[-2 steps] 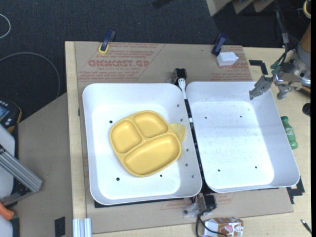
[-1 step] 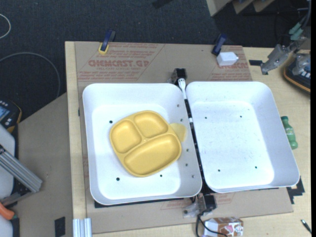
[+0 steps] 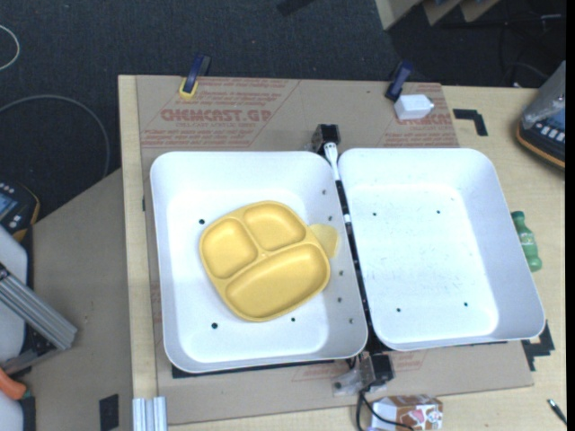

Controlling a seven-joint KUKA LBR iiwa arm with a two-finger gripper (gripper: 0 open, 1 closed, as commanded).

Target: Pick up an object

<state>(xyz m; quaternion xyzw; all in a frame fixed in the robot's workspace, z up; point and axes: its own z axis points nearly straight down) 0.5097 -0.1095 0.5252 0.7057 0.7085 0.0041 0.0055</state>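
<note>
On the tabletop [image 3: 135,241] in front of you sit 2 shallow white bins side by side, their inner rims almost touching along a dark seam that runs from the far edge toward the near one. Your task's thing is in the left bin [image 3: 175,321]: a yellow divided plate [image 3: 263,260] with 3 compartments, 2 small ones on its far side and 1 large one on its near side. It lies flat on the bin floor, roughly centred and turned at a slant, with a small tab on its right edge pointing toward the seam and stopping just short of the bin's right wall. A few small dark dots mark the bin floor around it.

The right bin [image 3: 485,312] shows you a bare white floor with faint speckling and a few of the same dark dots.

As for the hand, you cannot tell how far open it is or whether it has hold of anything.

Beyond the bins, the brown board carries red printed lettering, a blue and yellow clamp [image 3: 192,75] at its far left, and a small white block [image 3: 412,107] near its far right. A green object [image 3: 526,240] lies just off the right bin's outer rim.
</note>
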